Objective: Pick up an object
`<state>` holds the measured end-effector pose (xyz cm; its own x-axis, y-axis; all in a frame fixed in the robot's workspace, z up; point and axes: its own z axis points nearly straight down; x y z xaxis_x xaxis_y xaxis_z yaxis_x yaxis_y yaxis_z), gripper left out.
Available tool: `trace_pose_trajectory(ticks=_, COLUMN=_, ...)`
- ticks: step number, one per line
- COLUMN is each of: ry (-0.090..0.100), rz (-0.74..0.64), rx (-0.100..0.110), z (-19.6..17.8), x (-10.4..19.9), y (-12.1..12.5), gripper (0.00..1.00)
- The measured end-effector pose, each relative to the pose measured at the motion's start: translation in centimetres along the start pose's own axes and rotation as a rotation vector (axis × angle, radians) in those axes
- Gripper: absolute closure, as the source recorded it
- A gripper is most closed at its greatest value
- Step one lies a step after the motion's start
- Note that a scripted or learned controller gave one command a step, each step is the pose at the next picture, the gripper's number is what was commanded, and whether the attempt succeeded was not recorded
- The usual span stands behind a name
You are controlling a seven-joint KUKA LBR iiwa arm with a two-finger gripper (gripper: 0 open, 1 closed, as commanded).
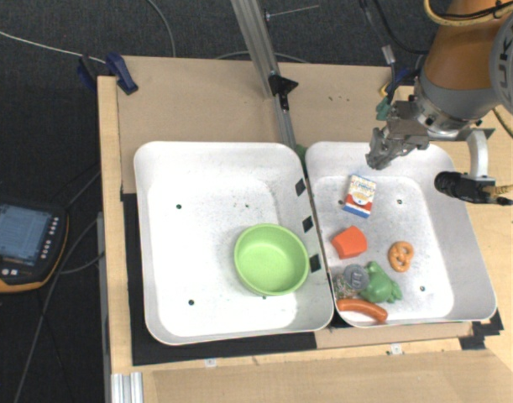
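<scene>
Under your arm: tan bench (206, 99), two white bins (155, 225), dark carpet (38, 124) around. Gripper (380, 159) over right bin; fingers' state unclear.

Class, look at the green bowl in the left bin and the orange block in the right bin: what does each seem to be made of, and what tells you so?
Green bowl: probably plastic, smooth with a soft sheen; its colour is even and the rim is thin.
Orange block: possibly foam or matte plastic; flat uniform colour, no shine, so it stays uncertain.
</scene>
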<state>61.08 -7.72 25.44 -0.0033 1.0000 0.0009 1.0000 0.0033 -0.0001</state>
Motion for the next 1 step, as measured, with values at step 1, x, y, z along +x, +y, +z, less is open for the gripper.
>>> trace_pose_trajectory(ticks=1, ry=0.0, rz=0.0, rx=-0.001, z=0.13, x=4.3, y=-3.14, gripper=1.0)
